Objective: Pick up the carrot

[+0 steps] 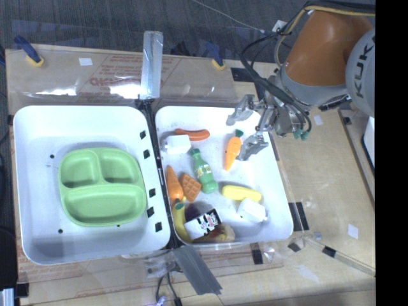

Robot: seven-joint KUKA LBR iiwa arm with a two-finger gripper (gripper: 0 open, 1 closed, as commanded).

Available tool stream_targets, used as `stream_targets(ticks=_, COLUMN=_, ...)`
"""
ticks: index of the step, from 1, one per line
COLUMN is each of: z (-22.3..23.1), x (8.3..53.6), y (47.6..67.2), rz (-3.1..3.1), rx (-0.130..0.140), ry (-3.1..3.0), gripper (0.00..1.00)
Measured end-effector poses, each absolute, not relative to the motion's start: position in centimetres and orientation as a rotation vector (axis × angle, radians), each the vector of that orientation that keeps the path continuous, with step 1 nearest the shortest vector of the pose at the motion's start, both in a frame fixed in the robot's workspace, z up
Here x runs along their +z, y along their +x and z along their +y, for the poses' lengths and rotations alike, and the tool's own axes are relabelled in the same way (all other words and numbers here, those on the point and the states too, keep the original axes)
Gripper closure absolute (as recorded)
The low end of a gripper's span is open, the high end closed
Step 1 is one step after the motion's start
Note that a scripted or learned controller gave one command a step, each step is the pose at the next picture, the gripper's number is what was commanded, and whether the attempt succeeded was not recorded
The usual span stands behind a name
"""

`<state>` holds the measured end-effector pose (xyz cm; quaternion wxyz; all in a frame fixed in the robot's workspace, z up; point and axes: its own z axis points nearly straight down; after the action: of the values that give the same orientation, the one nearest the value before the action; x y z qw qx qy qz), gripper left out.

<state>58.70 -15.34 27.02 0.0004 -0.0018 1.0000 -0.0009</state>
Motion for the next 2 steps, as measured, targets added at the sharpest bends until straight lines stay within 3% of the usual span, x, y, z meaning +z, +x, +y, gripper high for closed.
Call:
stream_targets(ticks=1, z=-21.1, x=20.2, y=59.1, rz=3.117, rx=0.002, ry=-0.412, gripper=0.00)
stream_targets(ticks=2, z=-21.0, x=9.1, y=60.1, rz=3.119, rx=0.003, ry=-0.377, gripper=0.00)
